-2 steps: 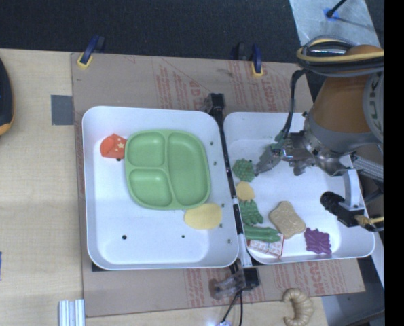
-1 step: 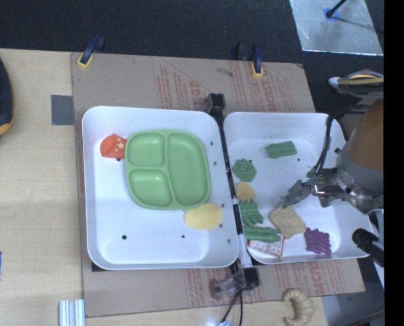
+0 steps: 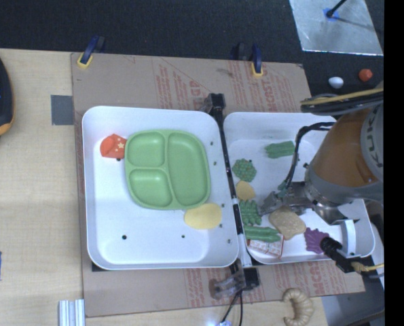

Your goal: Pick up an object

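The arm is reaching into the right bin (image 3: 293,119) from the right edge, and its gripper (image 3: 278,200) is hanging low over the cluster of toy food along that bin's left wall; whether it is open or closed cannot be told from this slanted view. Just beside the gripper, toward the bin's near edge, the tan cracker-like piece (image 3: 287,223) is lying flat, and it looks like the likeliest thing to be picked. It is probably light, stiff moulded plastic, smooth enough to slip, so a pinch across its narrow width should be holding best. Its long axis seems to be running from the bin's left wall toward its near right corner. The green bean pod (image 3: 262,233) is lying next to it, roughly parallel to the near edge, with the purple piece (image 3: 316,239) on the other side. In the left bin (image 3: 106,243) the green divided plate (image 3: 168,168) is sitting centrally
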Motion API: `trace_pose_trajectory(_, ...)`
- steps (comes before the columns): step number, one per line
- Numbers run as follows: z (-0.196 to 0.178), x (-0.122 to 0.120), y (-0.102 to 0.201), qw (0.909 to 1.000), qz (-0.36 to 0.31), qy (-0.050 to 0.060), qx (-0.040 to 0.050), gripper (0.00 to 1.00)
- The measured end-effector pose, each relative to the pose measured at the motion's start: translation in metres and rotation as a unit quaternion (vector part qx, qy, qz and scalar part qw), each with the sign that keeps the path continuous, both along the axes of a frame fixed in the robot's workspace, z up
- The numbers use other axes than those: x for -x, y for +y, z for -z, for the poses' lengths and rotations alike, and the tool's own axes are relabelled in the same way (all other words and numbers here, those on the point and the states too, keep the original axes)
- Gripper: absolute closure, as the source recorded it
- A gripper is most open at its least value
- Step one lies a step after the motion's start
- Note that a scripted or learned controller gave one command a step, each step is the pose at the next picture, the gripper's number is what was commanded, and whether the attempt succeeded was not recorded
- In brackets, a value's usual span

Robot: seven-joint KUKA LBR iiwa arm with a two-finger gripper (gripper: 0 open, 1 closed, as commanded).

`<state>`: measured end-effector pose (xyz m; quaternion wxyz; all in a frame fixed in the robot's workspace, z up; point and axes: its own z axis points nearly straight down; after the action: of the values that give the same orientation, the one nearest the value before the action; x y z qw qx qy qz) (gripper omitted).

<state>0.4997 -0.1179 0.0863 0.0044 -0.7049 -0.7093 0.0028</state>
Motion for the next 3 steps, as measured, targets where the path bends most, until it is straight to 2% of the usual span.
trace_pose_trajectory(1, -0.055, -0.075, -0.033, 1.0000, 0.001, -0.007, 0.0023, 0.00)
trace_pose_trajectory(2, -0.004, -0.068, -0.097, 1.0000, 0.003, -0.003, 0.0013, 0.00)
trace_pose_trajectory(3, -0.075, -0.162, -0.094, 0.9999, -0.001, -0.011, 0.0032, 0.00)
